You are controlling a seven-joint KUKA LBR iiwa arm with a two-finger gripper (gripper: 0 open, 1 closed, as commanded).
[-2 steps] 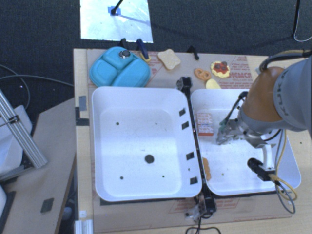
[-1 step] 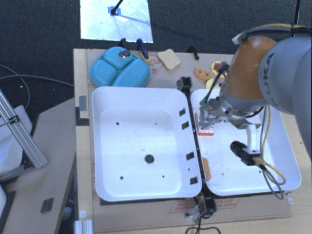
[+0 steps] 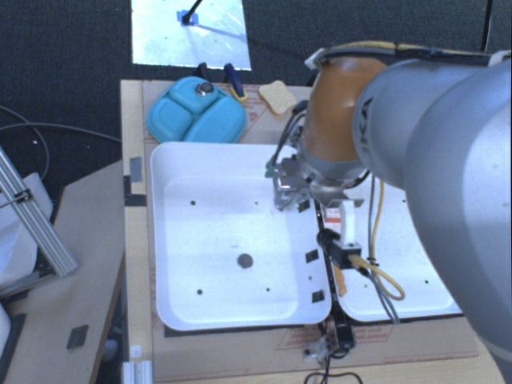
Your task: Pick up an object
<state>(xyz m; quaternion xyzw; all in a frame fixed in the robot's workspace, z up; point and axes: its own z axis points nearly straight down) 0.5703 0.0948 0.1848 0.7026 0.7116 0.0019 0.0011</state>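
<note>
The hand (image 3: 290, 189) hangs over the left bin's (image 3: 176, 238) right edge; its opening cannot be told, perhaps hidden by the arm (image 3: 416, 126). A small dark disc (image 3: 245, 261) lies on that bin's floor. A blue lid (image 3: 197, 112) rests on the far tabletop (image 3: 136, 134).

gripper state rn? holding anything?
Gripper: cannot be told from this view. It sits over the right edge of the left bin; nothing seen held.

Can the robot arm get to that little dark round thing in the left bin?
Probably yes. The dark disc lies alone on the left bin floor, nothing covering it, and the end effector hangs over that bin.
</note>
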